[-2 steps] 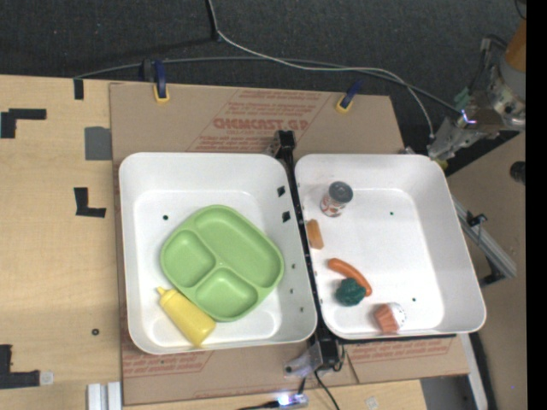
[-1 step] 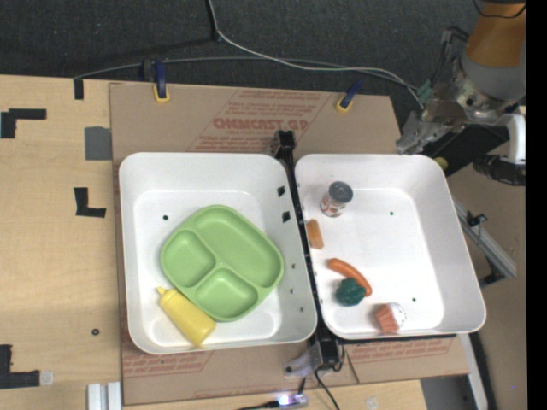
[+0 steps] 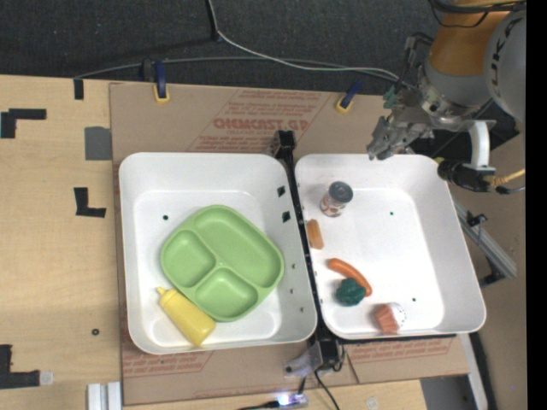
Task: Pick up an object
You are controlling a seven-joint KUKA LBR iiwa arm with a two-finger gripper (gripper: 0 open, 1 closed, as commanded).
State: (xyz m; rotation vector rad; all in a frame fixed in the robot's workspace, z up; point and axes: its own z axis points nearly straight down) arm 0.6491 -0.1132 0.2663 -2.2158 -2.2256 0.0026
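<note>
My gripper [image 3: 385,143] hangs over the far rim of the right bin [image 3: 432,229], above and to the right of a small jar with a dark lid [image 3: 336,198]. Nothing shows between its fingers. In the right bin also lie a small orange piece [image 3: 314,233] by the left wall, an orange carrot-like piece [image 3: 349,272], a dark green lump [image 3: 349,293] and a pinkish cylinder [image 3: 389,317] near the front. The left bin [image 3: 141,195] bears a green divided plate [image 3: 222,261] and a yellow bottle [image 3: 185,315].
The bins stand side by side on a cardboard sheet [image 3: 248,118] held by clamps [image 3: 158,84] at the back. A cable [image 3: 256,49] runs across the dark backdrop behind. The arm's orange band [image 3: 474,24] is at the top right.
</note>
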